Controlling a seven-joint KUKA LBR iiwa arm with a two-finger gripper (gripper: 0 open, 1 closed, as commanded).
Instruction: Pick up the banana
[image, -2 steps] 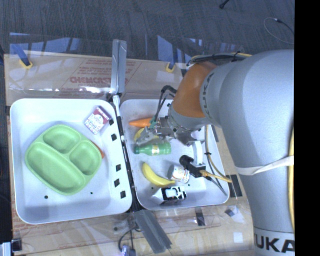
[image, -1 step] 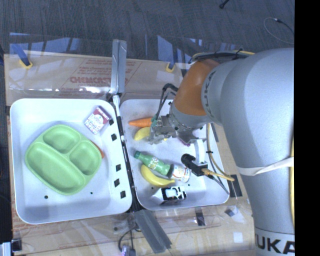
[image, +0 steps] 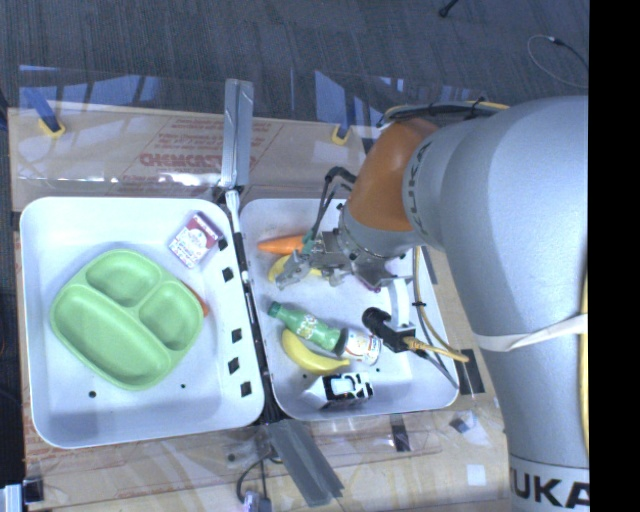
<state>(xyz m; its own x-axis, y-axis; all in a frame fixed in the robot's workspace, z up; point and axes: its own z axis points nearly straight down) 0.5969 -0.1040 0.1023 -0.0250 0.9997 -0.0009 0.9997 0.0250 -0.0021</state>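
Gripper (image: 312, 255) low in the right bin (image: 440, 385), near its back wall, just beside a carrot (image: 280, 243) and something yellow; finger spread impossible to tell. Banana (image: 310, 358) well apart, toward the front, tucked under a green bottle (image: 312, 325), long axis roughly left-right, curving up.

White letters "UKA" on the arm's base (image: 545, 488).
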